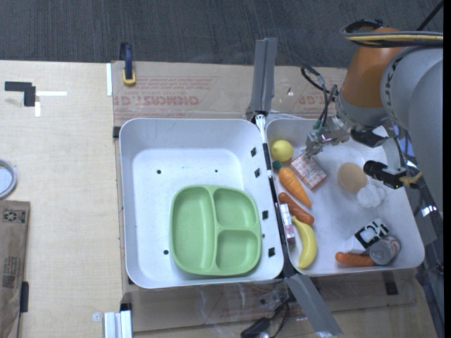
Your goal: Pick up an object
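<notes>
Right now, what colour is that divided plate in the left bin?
Light green. The divided plate shows best in the camera view, lying in the left bin.

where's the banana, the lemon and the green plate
banana (306,243): camera view, middle of its curved body
lemon (282,150): camera view, centre of the fruit
green plate (192,225): camera view, floor of its large left compartment
</notes>
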`<control>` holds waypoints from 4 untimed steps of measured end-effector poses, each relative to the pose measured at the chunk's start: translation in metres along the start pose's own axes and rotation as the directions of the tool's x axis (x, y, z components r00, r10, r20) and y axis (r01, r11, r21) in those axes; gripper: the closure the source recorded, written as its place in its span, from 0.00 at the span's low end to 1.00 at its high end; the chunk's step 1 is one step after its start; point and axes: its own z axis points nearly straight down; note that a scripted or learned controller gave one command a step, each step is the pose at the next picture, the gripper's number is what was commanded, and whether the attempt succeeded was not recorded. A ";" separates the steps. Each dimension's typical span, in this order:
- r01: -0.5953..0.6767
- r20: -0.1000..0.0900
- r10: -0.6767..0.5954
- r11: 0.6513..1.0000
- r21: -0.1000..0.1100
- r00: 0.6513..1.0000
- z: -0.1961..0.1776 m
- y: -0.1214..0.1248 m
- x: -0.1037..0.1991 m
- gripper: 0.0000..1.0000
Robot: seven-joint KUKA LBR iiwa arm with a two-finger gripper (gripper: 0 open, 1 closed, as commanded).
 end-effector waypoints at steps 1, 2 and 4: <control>-0.001 0.001 0.001 1.000 0.003 1.000 0.000 -0.001 -0.001 0.00; -0.124 -0.003 0.124 0.992 0.003 0.992 0.010 -0.047 0.018 0.00; 0.142 -0.004 -0.142 0.990 0.001 0.990 0.011 -0.041 0.018 0.00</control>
